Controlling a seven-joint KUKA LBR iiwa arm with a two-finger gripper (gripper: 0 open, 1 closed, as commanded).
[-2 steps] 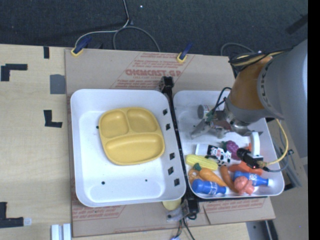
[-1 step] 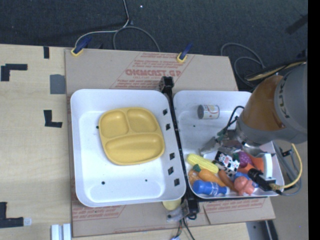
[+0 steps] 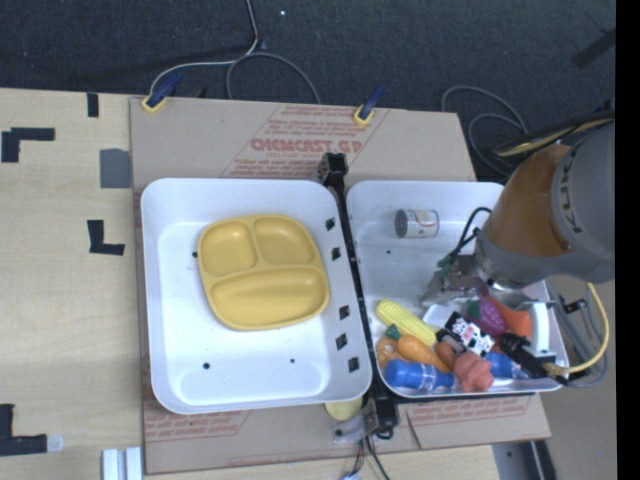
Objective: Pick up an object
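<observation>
The right bin (image 3: 380,253) holds a pile of toy food along its front. In it lie a yellow corn cob (image 3: 405,320), an orange carrot (image 3: 411,349), a blue bottle (image 3: 418,375), a red piece (image 3: 472,371), a black-and-white toy (image 3: 468,336) and a purple piece (image 3: 492,316). A small silver can (image 3: 416,223) lies alone near the bin's back. My gripper (image 3: 446,284) hangs low over the middle of the right bin, just behind the pile and above the corn cob. The grey arm (image 3: 545,218) covers the bin's right side.
The left bin (image 3: 170,268) holds a yellow divided plate (image 3: 264,271). A black divider (image 3: 345,268) runs between the two bins. Both sit on a cardboard sheet (image 3: 290,138), with cables behind it.
</observation>
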